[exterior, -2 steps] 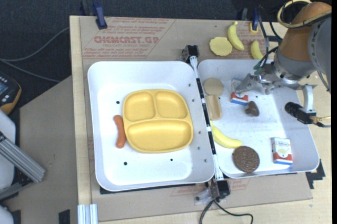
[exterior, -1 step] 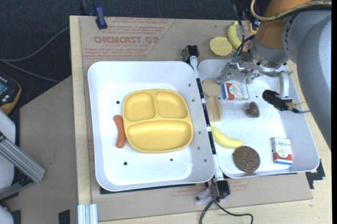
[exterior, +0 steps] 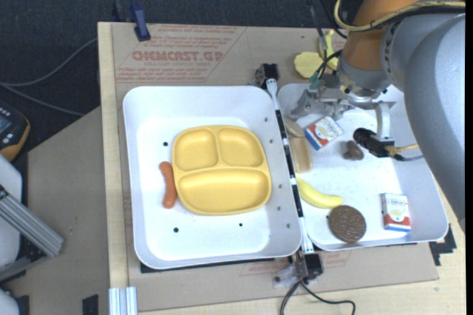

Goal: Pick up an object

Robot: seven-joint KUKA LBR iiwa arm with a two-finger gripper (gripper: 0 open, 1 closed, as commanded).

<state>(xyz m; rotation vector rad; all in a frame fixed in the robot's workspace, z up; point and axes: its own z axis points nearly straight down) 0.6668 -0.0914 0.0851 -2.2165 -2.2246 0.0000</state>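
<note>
You see a light wooden bench [exterior: 111, 158] covered by a brown paper sheet with red printed letters [exterior: 177, 55] in the upper middle of the frame. On it two shallow white plastic bins lie side by side, touching along the middle: the left white bin [exterior: 148, 232] fills the centre, the right white bin [exterior: 421, 225] sits at the right side. A small blue clip [exterior: 139, 21] rests at the bench's upper left corner. A pale yellow soft object [exterior: 307, 63] lies just above the right bin.
</note>
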